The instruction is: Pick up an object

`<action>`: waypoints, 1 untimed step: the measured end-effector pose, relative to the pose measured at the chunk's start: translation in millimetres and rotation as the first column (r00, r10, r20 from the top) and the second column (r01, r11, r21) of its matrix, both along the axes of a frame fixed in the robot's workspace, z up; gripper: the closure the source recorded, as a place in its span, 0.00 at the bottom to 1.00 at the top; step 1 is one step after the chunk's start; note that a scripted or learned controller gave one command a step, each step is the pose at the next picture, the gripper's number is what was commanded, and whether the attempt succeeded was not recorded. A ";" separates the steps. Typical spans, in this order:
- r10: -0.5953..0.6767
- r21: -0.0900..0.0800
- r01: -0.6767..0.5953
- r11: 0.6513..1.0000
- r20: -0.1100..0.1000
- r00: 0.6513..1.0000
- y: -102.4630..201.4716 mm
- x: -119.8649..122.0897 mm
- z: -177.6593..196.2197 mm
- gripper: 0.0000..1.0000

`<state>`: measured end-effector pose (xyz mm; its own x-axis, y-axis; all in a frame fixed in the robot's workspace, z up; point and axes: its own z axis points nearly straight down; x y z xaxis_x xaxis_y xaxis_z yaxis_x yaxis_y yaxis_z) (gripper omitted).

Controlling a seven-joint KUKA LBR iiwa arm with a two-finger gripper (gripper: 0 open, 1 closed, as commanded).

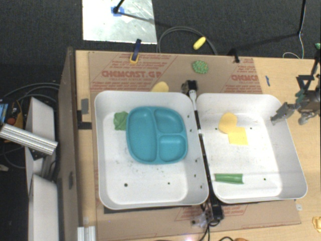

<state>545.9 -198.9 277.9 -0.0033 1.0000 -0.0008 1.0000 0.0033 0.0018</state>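
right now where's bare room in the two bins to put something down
Left bin: the front strip below the blue divided plate; the plate and a green piece crowd the rest. Right bin: the far right side, and the middle between the yellow pieces and the green stick.
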 end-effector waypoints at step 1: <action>0.004 0.003 -0.004 1.000 -0.006 1.000 21.7 20.1 -84.5 0.00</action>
<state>566.0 -177.2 193.4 -0.0072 1.0000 0.0022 1.0000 0.0072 -0.0041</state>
